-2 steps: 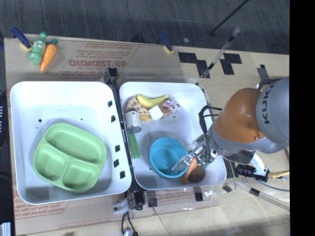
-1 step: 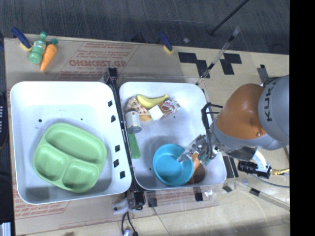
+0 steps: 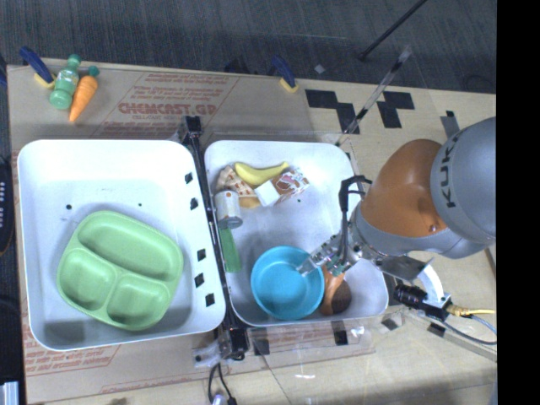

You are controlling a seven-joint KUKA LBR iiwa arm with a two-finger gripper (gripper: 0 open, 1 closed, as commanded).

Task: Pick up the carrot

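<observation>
- Right bin (image 3: 253, 154): shallow, white, on the tabletop (image 3: 472, 361); taken as the landmark for the entries below.
- Carrot (image 3: 336, 292): orange, in the near right corner of the right bin, just beside the blue bowl's right rim, partly covered by the gripper.
- Gripper (image 3: 331, 264): at the end of the grey arm (image 3: 460, 201) with an orange band, reaching over the right wall of the right bin; it sits directly above the carrot's upper end. Whether the fingers are open, closed or gripping the carrot cannot be told.
- Blue bowl (image 3: 285, 285): round, upright, at the near wall of the right bin.
- Banana (image 3: 257, 173): yellow, at the far wall of the right bin, among small packaged items.
- Green stick-shaped item (image 3: 229, 247): along the left wall of the right bin.
- Left bin (image 3: 51, 167): white, touching the right bin's left side; holds a green divided plate (image 3: 120, 267).
- Second toy carrot (image 3: 83, 95): on the tabletop, well beyond the left bin's far left corner, beside a green bottle (image 3: 63, 87).
</observation>
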